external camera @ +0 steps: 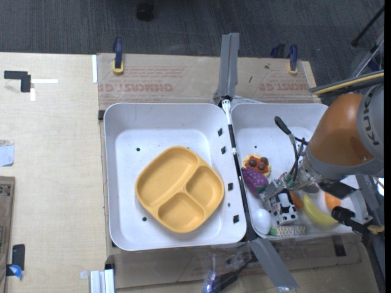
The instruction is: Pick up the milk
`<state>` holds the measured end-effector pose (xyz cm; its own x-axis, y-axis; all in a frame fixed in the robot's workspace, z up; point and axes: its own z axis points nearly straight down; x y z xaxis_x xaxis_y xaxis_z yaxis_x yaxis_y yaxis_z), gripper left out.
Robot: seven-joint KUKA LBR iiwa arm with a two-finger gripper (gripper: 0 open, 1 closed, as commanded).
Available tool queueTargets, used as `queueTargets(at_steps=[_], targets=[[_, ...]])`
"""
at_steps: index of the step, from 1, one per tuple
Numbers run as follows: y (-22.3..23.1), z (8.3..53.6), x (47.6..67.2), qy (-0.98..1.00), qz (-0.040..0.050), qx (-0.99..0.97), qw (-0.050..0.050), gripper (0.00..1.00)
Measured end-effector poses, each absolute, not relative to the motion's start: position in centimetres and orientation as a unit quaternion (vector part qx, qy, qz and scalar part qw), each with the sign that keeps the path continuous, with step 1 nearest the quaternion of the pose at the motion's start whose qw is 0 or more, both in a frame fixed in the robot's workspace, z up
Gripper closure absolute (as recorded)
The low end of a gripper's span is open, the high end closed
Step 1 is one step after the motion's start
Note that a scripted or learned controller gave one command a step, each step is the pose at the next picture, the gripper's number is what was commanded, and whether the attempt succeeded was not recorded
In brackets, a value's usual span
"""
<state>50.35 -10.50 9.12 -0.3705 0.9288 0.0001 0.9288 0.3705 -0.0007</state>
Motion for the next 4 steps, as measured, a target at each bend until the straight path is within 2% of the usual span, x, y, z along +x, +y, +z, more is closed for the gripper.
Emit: queueTargets(at_steps=[1, 2, 3, 4], targets=[[-10.8, 10.8, 50.9, -0.826, -0.0033, -0.563, -0.008, 1.0], [-6.2, 19.1, 51.3, -0.833, 0.0005, -0.553, 0.0, 1.0], [-6.2, 19.1, 51.3, -0.833, 0.0006, -0.553, 0.0, 0.0], [-10.5, 25.4, 58.7, -0.853, 0.0008, -0.523, -0.001, 0.0]])
